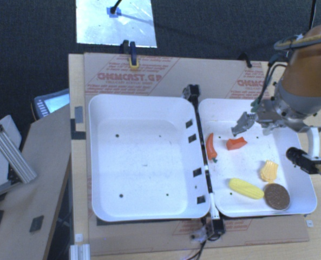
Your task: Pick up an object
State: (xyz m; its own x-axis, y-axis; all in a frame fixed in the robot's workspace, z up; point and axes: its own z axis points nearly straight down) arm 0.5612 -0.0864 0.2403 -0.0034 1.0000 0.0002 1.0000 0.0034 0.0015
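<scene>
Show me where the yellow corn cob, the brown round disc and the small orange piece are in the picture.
yellow corn cob [246,188], camera view, middle of its length.
brown round disc [277,196], camera view, centre of its top face.
small orange piece [236,143], camera view, middle of its upper surface.

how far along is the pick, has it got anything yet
Done: the gripper is over the right bin, just above the small red piece. In hand: nothing visible between its fingers. Left: the grasp and lift; the corn and brown disc lie untouched.

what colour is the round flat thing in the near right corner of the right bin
Brown, seen in the camera view: the round disc.
</scene>
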